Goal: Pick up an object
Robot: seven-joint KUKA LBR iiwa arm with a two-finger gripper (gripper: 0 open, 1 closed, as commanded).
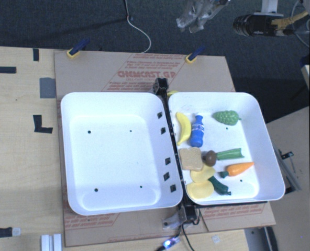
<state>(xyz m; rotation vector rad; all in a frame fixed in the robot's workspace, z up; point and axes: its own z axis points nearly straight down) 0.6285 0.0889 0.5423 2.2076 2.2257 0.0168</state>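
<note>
My gripper (192,21) hangs high at the top of the camera view, above the bench's far edge and well away from both bins. Its pale fingers point down with nothing between them. The right bin (252,109) holds a yellow banana (184,126), a blue bottle (197,131), a green leafy piece (227,117), a tan bread slice (191,159), a small brown round item (210,157), a green cucumber (229,153), an orange carrot (239,168) and a yellow lemon-like piece (200,189) with a dark green item (219,186) beside it.
The left bin (74,140) lies beside the right one, joined by a black divider (168,140). Both sit on a brown board (139,72) with yellow and blue clamps at its far edge. A white cable (136,27) trails across the dark floor behind.
</note>
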